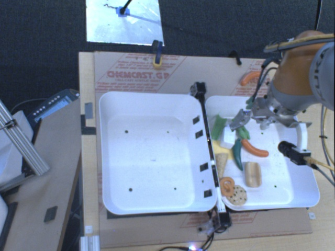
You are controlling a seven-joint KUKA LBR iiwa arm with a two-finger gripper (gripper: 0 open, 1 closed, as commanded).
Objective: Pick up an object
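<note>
The arm (301, 69) reaches in from the right and hangs over the right bin (301, 192), with the gripper (243, 120) low above the bin's upper left part. How far the gripper is open cannot be told from this angle, and no item shows between its tips, so nothing can be said to be held.

Directly beneath and just left of the gripper lie a green leaf-shaped piece (218, 125) and a white block (229, 136), touching each other. Just below the gripper sits a dark green pepper (238, 153), with an orange sausage (255, 149) beside it toward the arm's side. Further below the gripper stand a pale yellow wedge (222, 162), a tan bread roll (253, 173), an orange ring-shaped piece (227, 184) and a speckled cookie (237, 194), the last two touching near the bin's front edge.

Well off to the gripper's left is the left bin (112, 156), joined to the right one along a black clipped seam (205, 145). Beyond the gripper, on the board behind the right bin, an orange item (249, 78) lies partly hidden by the arm's cables
</note>
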